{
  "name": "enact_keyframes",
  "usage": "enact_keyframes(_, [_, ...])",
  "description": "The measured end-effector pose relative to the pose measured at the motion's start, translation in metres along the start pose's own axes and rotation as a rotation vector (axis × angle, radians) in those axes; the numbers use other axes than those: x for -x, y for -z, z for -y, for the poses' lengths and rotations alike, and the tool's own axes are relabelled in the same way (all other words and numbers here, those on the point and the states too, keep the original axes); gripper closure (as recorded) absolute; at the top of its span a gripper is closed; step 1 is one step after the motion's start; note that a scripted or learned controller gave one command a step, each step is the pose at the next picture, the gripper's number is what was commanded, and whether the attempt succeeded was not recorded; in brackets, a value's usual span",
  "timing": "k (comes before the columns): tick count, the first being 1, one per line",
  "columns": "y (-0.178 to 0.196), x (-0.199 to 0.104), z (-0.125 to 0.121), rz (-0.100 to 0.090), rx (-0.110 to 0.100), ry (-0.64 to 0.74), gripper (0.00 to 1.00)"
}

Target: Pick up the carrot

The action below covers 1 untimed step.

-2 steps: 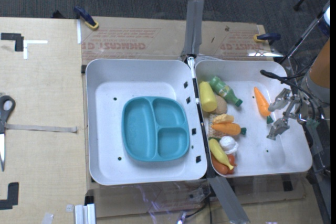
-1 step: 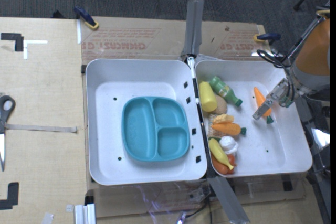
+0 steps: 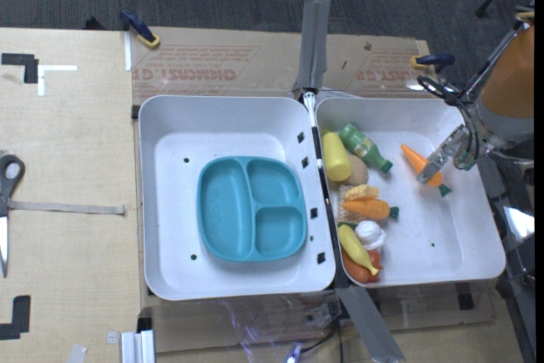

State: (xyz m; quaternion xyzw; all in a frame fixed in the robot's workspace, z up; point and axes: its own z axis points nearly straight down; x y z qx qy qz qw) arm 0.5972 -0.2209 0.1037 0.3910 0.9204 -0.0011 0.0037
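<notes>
I am standing by the bench and looking down on two shallow white bins. In the left white bin (image 3: 161, 183) sits a blue plastic tray with three parts (image 3: 252, 207). In the right white bin (image 3: 442, 251) a row of toy food lies along the left wall: a green plastic bottle (image 3: 365, 147), a long yellow toy like a squash (image 3: 335, 157), a banana-shaped yellow toy (image 3: 351, 243), a small white round thing (image 3: 369, 232) and some orange bits I cannot name.

The small orange toy carrot (image 3: 414, 158) lies by itself near the right side of that bin, well apart from the row. It points up and to the left. Its far end goes under the gripper.

The grey arm's two-finger gripper (image 3: 435, 170) comes in from the right and sits right at the carrot's lower end. Its thin fingers look spread a little, with the orange end between them, but the view is small, so I cannot tell if they are pinching it or only touching it.

I think the carrot is light, hard and smooth, so it may slip or roll. The thick middle looks like the best place to grab, across its narrow side, not at the pointy tip.
</notes>
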Motion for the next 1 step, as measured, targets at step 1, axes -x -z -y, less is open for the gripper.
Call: enact_keyframes(1, [0.0592, -0.0729, -0.0603, -0.005, -0.001, -0.059, 1.00])
